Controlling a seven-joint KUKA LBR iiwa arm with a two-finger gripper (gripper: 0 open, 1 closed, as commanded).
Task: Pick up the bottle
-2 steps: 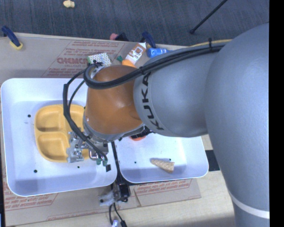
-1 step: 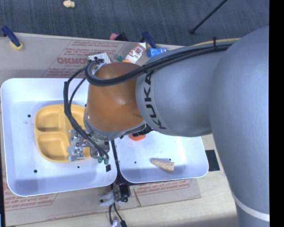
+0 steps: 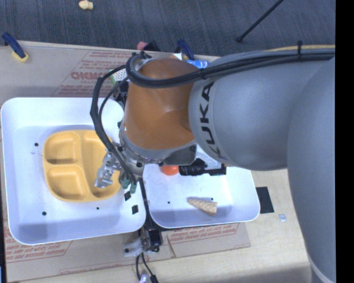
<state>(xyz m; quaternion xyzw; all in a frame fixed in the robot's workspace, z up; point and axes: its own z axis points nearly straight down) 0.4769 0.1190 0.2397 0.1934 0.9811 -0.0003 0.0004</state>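
My gripper [image 3: 108, 174] hangs low over the right edge of a yellow divided tray [image 3: 68, 164] in the left bin [image 3: 17, 217], close to the wall between the two bins. The orange wrist band and grey arm [image 3: 165, 111] cover the middle of the bench and much of the right bin. A small orange-red thing [image 3: 170, 170] peeks out from under the arm at the right bin's left side; too little of it shows to tell what it is.
A tan cone-shaped piece [image 3: 202, 204] lies near the front wall of the right bin [image 3: 242, 211]. Black cables [image 3: 97, 108] loop from the wrist over the left bin. Blue clamps [image 3: 15, 47] grip the cardboard's back edge.
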